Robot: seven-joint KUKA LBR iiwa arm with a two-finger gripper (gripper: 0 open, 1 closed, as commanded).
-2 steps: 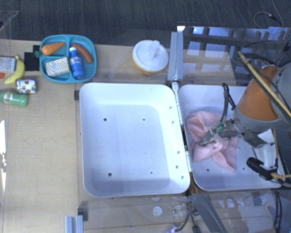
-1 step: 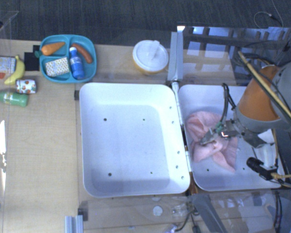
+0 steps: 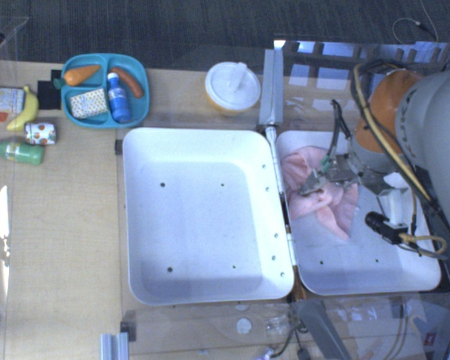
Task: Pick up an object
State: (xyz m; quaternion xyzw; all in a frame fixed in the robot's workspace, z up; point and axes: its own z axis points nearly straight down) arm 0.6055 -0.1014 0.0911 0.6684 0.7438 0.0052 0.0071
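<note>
A crumpled pink cloth [image 3: 319, 193] lies in the right bin [image 3: 375, 276], against its left wall. My gripper [image 3: 313, 184] is low over the cloth's middle, reaching in from the right, with its metal fingers down among the folds. The cloth rests on the bin floor. The grey arm with its orange band [image 3: 386, 100] covers the bin's upper right part.
The left bin [image 3: 202, 216] sits beside the right one, with a metal divider between them. Off the bins at the back left are a blue divided plate [image 3: 105, 88] with toy food, a white lidded cup [image 3: 232, 86], a banana, a can and a green bottle.
</note>
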